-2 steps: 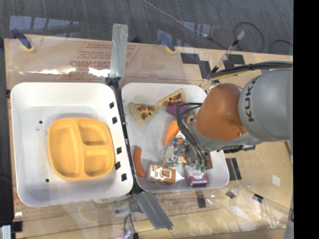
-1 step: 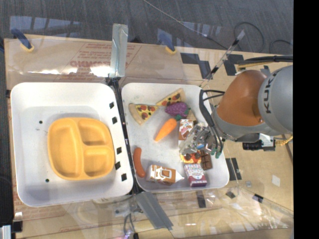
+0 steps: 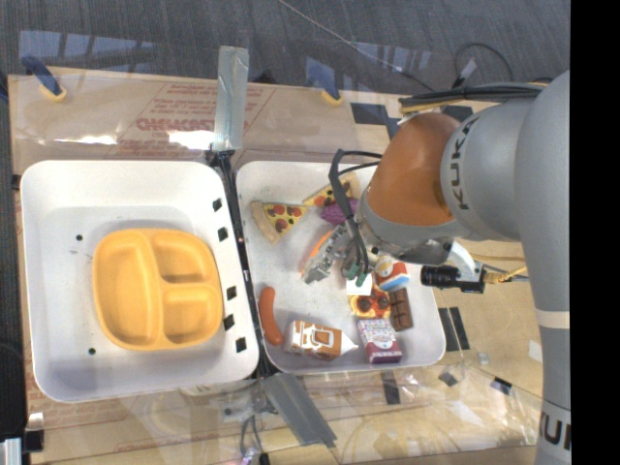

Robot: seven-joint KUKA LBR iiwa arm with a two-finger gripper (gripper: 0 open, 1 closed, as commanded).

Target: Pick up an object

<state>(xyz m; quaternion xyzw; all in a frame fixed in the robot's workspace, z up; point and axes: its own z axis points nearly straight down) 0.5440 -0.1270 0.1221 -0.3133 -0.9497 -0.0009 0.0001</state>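
My gripper [image 3: 327,262] hangs low over the middle of the right bin [image 3: 254,298], under the arm's orange band [image 3: 412,177]. A thin orange carrot-like piece [image 3: 316,248] lies right beside its tip, touching or nearly so. A pizza slice [image 3: 278,216] lies to the upper left of the gripper. Purple grapes [image 3: 336,208] sit just above it, partly under the wrist. A red sausage [image 3: 271,316] lies near the bin's left wall.
An orange-and-white box [image 3: 315,338], a maroon carton [image 3: 379,340], a chocolate bar [image 3: 400,309], a small round pastry [image 3: 365,304] and a red-white-blue toy [image 3: 391,275] crowd the right bin's front. The left bin [image 3: 48,356] holds a yellow divided plate [image 3: 155,287].
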